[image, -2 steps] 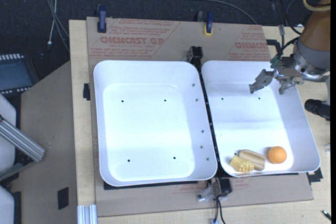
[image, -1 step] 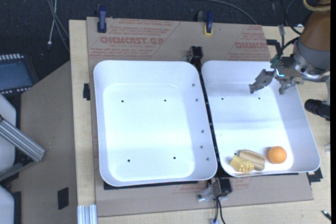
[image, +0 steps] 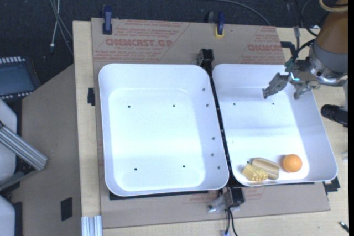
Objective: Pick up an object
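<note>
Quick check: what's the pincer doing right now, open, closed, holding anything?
Pincer: open, nothing between its fingers, above the far end of the right bin.

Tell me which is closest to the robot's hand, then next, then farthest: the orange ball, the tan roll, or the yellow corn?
Measured from the hand, over the top of the right bin:
1. Orange ball, at the bin's bottom edge, almost straight below the hand.
2. Tan roll, just left of the ball.
3. Yellow corn, farthest, at the bottom-left, touching the roll.

Brown board-topped bench [image: 166, 41] under two white bins [image: 116, 119], side by side.
</note>
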`<act>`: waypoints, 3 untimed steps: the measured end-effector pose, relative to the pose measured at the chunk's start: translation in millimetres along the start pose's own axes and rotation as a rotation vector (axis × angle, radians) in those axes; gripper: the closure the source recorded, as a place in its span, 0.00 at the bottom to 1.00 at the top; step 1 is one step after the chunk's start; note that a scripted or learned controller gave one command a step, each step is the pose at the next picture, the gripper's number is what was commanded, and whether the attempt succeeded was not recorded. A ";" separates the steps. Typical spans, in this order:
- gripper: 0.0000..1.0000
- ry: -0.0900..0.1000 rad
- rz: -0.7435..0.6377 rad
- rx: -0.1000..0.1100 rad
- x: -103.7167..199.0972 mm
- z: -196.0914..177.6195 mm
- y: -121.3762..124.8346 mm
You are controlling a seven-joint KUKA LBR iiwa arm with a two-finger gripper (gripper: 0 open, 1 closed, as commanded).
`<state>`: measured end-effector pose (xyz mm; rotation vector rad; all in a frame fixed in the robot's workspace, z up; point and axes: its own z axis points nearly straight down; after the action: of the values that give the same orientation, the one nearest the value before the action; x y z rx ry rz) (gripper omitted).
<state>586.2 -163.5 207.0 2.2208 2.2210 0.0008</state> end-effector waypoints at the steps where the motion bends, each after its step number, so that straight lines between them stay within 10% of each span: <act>1: 0.00 0.000 0.000 0.000 0.0 0.0 0.0; 3: 0.00 0.000 0.000 0.000 0.0 0.0 0.0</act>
<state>586.2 -163.5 207.0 2.2208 2.2210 0.0008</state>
